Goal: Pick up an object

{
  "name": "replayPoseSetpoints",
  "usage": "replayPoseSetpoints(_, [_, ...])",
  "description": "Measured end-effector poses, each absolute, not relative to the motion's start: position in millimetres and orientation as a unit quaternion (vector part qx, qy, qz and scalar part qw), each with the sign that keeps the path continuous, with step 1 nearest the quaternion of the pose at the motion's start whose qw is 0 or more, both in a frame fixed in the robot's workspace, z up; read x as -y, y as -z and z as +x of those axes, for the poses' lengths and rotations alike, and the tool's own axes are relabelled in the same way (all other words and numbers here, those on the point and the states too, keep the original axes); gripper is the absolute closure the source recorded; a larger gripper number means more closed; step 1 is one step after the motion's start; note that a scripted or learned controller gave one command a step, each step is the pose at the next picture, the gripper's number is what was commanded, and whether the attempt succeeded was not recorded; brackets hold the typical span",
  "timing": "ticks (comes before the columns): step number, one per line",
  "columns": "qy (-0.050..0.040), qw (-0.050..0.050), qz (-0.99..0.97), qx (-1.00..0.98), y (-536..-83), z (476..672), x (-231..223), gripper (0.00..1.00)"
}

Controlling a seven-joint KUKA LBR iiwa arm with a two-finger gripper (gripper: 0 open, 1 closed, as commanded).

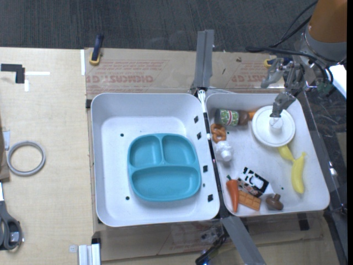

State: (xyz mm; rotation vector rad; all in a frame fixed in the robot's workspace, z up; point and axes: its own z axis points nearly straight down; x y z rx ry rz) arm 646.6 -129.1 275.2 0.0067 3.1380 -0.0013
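The right bin [314, 148] holds several small items. A white round plate [273, 130] lies at its back right, with a green jar [231, 117] on its side to the left. A yellow banana [298, 173] lies along the right wall, and a smaller yellow piece [285, 152] sits by the plate. Toward the front are an orange carrot [233, 195], a black-and-white card [255, 181], a tan waffle piece [249, 202] and a brown lump [274, 202]. My gripper [278, 106] hangs over the plate's back edge, with nothing seen in it.
The left bin [105, 148] holds a blue divided plate [164, 167]. A pretzel [218, 131] and a white lump [223, 153] lie by the divider between the bins. A tape ring [25, 157] and scissors [10, 232] lie on the bench at left.
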Motion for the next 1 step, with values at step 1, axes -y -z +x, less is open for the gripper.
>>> replayPoseSetpoints(1, [0.0002, 0.001, -0.043, -0.999, -136.4, 566.8, 138.7, 0.0])
